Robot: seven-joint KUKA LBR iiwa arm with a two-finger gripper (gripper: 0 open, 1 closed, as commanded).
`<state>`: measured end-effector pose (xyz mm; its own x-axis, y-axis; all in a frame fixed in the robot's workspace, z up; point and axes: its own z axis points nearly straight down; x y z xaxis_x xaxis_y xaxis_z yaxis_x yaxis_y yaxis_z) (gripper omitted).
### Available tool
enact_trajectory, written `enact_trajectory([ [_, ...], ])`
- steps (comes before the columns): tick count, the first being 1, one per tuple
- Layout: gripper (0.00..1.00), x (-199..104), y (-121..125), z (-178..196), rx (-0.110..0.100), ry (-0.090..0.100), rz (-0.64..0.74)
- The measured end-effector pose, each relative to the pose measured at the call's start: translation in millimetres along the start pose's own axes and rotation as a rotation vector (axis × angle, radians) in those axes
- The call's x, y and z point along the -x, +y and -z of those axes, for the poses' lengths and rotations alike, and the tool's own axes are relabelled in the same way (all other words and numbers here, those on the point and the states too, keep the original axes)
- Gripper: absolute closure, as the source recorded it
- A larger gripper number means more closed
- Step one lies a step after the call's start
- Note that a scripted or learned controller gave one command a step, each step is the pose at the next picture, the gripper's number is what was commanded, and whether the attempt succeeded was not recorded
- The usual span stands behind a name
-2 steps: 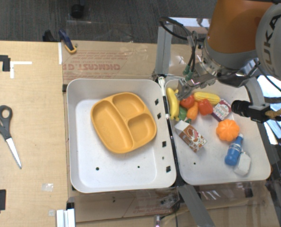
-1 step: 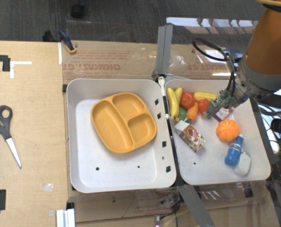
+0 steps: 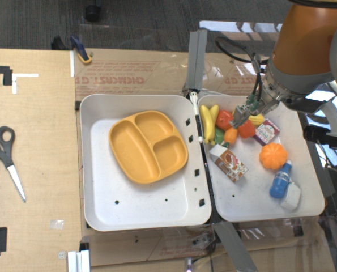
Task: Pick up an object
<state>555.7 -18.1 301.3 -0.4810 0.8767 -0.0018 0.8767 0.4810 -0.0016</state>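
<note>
I see my claw [image 3: 241, 117] low over the red round plastic tomato [image 3: 246, 129] near the right white bin's [image 3: 307, 152] far edge; its opening I cannot tell. Room lies along the near edge.

The two bins [image 3: 94, 169] look like smooth white plastic with a soft sheen, and the divided plate [image 3: 148, 146] in the left one is matt orange-yellow plastic. In the right bin, the banana [image 3: 206, 122], the tomato [image 3: 224, 119] and the round orange fruit [image 3: 273, 156] have the even, slightly glossy skin of moulded plastic toys — the small carton [image 3: 229, 163] looks like printed card. The blue bottle [image 3: 280, 183] is shiny plastic. The bench [image 3: 38, 152] is pale, matt wood-grain board, with brown cardboard [image 3: 134, 78] along its far edge. The scissors [image 3: 8, 160] have bright metal blades and grey plastic handles. The arm's orange band [image 3: 307, 35] is smooth and glossy.
</note>
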Motion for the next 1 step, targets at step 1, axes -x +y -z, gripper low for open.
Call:
enact_trajectory([
  [1, 1.0, 11.1, 98.6, -9.8, 0.0, 0.0, -0.067],
])
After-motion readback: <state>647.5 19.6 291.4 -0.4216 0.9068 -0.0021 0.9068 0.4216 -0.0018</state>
